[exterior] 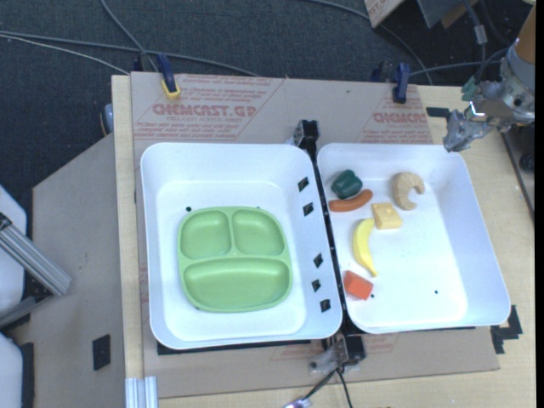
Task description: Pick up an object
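jaws (460, 134) | state: cannot tell | above right bin's (476, 253) far corner | holding nothing visible

— Any writing you can read?
— Red print on the cardboard sheet (255, 100) covering the surface, at twelve o'clock from the left bin (161, 253): "CHEMCAST GP".
— And towards one o'clock?
— Similar red lettering, too blurred to read.

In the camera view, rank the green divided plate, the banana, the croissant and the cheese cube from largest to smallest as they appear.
1. green divided plate, by far the largest
2. banana
3. croissant
4. cheese cube

Banana and croissant look close in area; the banana is longer, so their order is unsure.
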### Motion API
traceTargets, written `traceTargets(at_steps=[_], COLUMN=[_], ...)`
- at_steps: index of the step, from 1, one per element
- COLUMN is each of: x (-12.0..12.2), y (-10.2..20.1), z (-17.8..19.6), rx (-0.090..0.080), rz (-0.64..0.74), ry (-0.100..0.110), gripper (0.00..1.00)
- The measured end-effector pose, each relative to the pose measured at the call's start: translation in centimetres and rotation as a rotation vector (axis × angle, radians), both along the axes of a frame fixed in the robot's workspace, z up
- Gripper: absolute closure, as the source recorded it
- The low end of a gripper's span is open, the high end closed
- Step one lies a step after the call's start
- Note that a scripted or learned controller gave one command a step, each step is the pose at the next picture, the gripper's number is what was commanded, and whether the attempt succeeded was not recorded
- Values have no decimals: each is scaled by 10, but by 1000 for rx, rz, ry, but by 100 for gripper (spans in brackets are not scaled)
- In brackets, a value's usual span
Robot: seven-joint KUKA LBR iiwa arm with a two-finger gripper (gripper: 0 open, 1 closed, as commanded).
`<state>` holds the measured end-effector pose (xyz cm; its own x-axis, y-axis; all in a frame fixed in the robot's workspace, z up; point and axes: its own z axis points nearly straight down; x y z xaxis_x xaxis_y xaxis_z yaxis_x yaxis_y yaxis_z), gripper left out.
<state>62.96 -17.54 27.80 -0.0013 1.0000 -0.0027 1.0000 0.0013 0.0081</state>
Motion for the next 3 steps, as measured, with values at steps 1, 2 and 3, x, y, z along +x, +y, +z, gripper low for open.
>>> traceTargets(at_steps=[1,2,3], x=[-25,-42,-59], y=[57,117,161], z=[-6,-18,-33], rx=[6,6,6], rz=[4,4,4], ry=[11,12,13], gripper=[100,100,100])
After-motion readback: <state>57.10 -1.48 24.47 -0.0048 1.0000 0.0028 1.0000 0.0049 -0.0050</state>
